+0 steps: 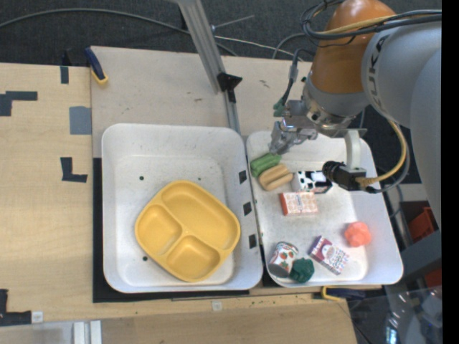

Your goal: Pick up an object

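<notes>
My gripper (pixel 282 142) hangs over the far left corner of the right bin (pixel 380 264), below the arm's orange band. Its tip is just above and right of a green oblong item (pixel 264 163), which lies against a tan bun-like piece (pixel 275 178). Nothing is visibly held. Further right sit a black-and-white patterned item (pixel 310 181) and a red-and-white box (pixel 298 203). An orange-pink ball (pixel 357 233), a purple packet (pixel 328 254), a round red-and-white can (pixel 284 255) and a dark green lump (pixel 302 269) lie toward the bin's near edge.
The left bin (pixel 122 156) holds a yellow divided tray (pixel 188 229). A slanted metal pole (pixel 208 41) ends at the bins' shared far edge. A black cable fitting (pixel 344 174) hangs from the arm above the right bin.
</notes>
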Robot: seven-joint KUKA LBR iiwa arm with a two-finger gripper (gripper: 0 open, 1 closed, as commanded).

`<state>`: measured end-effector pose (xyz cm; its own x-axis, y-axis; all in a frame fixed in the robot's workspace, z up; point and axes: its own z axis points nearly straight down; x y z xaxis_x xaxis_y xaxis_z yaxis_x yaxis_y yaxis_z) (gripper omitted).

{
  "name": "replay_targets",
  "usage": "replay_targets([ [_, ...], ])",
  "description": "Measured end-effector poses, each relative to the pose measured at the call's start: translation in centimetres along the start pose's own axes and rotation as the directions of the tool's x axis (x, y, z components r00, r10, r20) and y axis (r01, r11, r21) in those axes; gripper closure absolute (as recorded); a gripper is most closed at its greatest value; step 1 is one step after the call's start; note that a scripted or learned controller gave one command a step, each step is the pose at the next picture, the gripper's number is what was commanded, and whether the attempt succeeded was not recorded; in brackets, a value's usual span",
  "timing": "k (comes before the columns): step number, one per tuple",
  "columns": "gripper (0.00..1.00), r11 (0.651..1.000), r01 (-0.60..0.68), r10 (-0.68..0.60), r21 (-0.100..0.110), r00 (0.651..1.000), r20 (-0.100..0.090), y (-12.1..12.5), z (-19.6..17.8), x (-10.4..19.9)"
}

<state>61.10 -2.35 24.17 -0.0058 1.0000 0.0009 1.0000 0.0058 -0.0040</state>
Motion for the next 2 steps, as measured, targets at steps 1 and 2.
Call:
replay_targets([
  [1,1.0,1.0,0.002,-0.002,-0.001,1.0,-0.001,-1.4,-0.5,5.4],
  [2,1.0,1.0,0.001,-0.001,0.001,1.0,0.0,-3.5,1.3,10.3],
])
